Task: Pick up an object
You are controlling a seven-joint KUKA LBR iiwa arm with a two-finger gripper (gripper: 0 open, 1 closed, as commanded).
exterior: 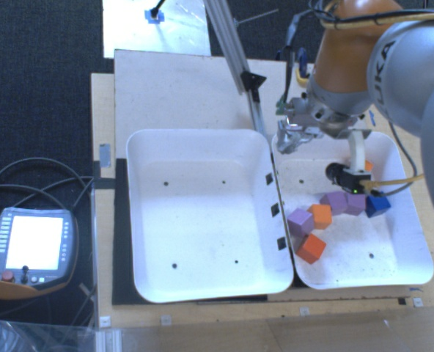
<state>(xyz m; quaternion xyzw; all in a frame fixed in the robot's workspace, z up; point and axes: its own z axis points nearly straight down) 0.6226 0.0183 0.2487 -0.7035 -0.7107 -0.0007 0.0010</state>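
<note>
Over the right bin's far left corner the gripper hangs clear of the floor, its fingers slightly parted around nothing. The blocks, among them an orange cube and a purple one, lie untouched mid-bin, so the pick looks not yet done

The gripper is hanging over the far left corner of the right bin, close to the wall it shares with the left bin. Straight below the jaws, bare bin floor is showing. Toward the camera from the jaws, blocks are crowding the floor: a purple block, two orange blocks, a larger purple block and a blue block. A slanted metal pole is standing just beside the jaws, on the far left.
</note>
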